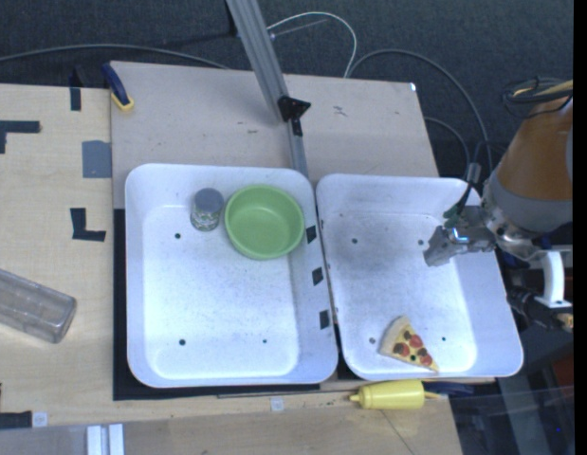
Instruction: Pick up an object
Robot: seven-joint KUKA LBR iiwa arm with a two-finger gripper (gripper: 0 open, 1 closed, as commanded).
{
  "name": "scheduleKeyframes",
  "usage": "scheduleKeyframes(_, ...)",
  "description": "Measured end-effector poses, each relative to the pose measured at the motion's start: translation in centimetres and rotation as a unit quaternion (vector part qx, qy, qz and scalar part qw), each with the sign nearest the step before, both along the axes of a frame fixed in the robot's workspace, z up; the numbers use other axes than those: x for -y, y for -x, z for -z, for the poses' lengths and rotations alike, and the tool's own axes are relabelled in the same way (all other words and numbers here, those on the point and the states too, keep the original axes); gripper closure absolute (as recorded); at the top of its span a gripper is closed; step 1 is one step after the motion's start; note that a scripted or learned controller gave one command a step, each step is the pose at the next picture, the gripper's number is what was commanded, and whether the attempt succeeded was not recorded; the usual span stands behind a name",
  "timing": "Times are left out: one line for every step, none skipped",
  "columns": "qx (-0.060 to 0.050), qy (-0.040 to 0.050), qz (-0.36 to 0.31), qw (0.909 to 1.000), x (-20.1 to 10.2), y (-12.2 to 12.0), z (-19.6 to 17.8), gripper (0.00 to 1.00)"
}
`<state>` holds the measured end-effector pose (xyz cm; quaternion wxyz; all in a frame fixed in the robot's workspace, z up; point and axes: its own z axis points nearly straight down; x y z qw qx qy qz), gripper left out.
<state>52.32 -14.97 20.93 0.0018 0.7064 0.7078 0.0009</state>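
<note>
Pizza slice (408, 342): flat triangular toy, lying in the right bin (369, 263) near its front edge, well apart from the gripper (439, 250) above the bin's right side. Finger state cannot be determined. Left bin (160, 349) contains a round green bowl (265, 221) beside a small grey can (207, 209).

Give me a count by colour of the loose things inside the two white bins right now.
Green: 1, the green bowl in the left bin.
Grey: 1, the small grey jar beside the bowl.
Yellow-orange: 1, the toy pizza slice in the right bin.
Total: 3.
</note>
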Motion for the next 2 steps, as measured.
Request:
scheduleKeyframes(-0.002,-0.0013,-0.002,1.0,-4.3,-1.0,-0.5,1.0)
scheduleKeyframes(-0.002,-0.0013,-0.002,1.0,-8.6,-2.4,-1.2,1.0)
